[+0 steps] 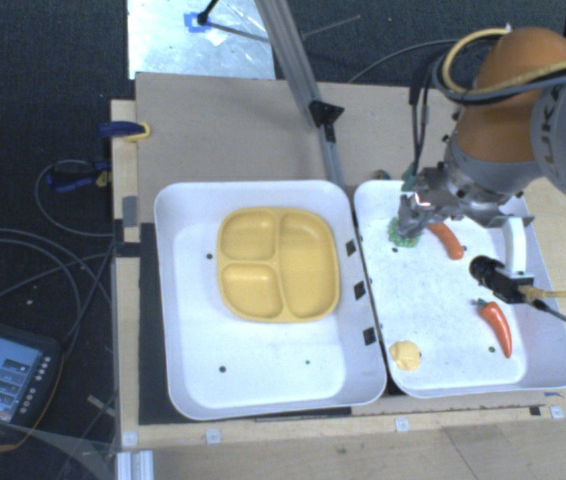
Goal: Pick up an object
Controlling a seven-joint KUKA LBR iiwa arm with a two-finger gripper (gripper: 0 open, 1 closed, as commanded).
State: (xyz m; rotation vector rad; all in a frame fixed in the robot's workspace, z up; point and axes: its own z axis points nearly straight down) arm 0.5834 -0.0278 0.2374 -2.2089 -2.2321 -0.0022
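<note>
In the right bin point(553, 363), the arm point(523, 98) reaches down, its gripper point(412, 220) at a green object point(401, 236).

A single fixed camera hangs above the bench, looking down at a slant from the near edge. It sits far enough back to take in both shallow white plastic bins point(263, 393) side by side, the surrounding tan wooden benchtop point(223, 128) and dark carpeted floor point(33, 78) beyond.

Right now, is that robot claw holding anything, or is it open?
Gripper: low over the right bin, at a green object; whether it is open or shut cannot be told.
</note>
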